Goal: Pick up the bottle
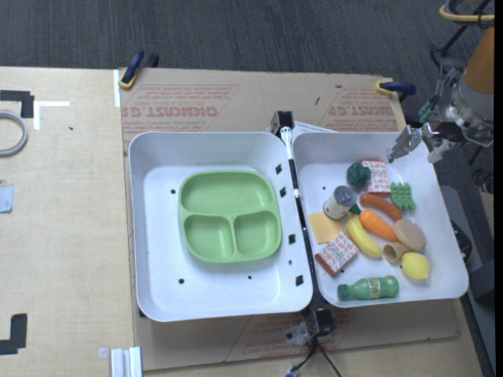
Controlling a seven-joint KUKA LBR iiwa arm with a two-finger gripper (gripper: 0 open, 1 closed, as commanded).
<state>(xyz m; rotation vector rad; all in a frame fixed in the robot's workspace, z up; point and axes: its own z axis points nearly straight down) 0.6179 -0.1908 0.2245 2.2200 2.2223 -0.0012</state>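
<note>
Clearly nothing is picked yet: the pincer point(410, 140) hovers, its state impossible to tell, with the green plastic bottle point(368, 289) lying well below it.

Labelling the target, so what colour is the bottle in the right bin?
Green bottle, with a yellowish label, in the camera view.

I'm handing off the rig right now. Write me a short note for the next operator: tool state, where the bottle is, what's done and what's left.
Tool: hovers over the far right edge of the right bin, holding nothing; whether it is open or shut can't be told from here.
Bottle: green, lying on its side at the near edge of the right bin, just in front of the lemon and the banana.
Left bin: holds a green divided plate.
Done: nothing yet, bottle untouched.
Left: bring the tool down to the near edge, grip the bottle, lift.
</note>
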